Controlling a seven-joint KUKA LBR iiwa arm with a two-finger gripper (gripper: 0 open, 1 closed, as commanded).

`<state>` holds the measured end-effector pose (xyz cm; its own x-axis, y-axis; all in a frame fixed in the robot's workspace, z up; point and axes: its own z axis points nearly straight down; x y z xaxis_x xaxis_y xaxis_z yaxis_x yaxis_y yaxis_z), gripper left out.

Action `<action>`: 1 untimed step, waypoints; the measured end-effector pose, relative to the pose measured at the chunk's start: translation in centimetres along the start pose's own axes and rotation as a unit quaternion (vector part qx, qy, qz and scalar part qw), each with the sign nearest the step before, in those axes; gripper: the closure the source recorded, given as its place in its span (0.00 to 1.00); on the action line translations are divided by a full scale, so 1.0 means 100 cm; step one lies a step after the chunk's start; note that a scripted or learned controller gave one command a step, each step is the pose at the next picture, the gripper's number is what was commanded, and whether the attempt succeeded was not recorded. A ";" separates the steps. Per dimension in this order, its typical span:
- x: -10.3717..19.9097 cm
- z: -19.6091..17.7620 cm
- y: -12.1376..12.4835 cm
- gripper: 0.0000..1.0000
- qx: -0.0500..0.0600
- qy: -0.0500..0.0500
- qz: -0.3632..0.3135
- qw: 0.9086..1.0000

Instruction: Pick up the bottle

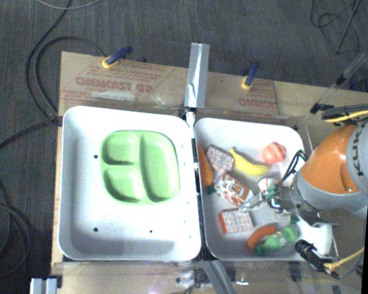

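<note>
The table (pixel 81 76) carries 2 white bins side by side. The left bin (pixel 75 217) holds a green divided tray (pixel 142 166) near its middle. The right bin (pixel 252 131) holds a clutter of small things: a banana (pixel 249 165) toward 12 o'clock, a reddish round item (pixel 274 152) at about 1 o'clock, an orange carrot-like piece (pixel 203 166) along the 9 o'clock wall, and 3 printed packets (pixel 234 191) around the centre. The bottle (pixel 277 241), green, lies on its side near the bin's 5 o'clock corner, just beside an orange piece (pixel 259 235). The pincer (pixel 269 197) sits low at about 3 o'clock of the bin's centre, above the packets and apart from the bottle; how far it is open I cannot tell.
</note>
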<state>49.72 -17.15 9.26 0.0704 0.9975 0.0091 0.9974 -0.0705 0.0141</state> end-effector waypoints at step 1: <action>-0.001 0.000 0.000 0.00 0.000 -0.001 0.000 1.000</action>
<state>49.72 -17.21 9.25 0.0709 0.9975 0.0077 0.9974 -0.0710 0.0149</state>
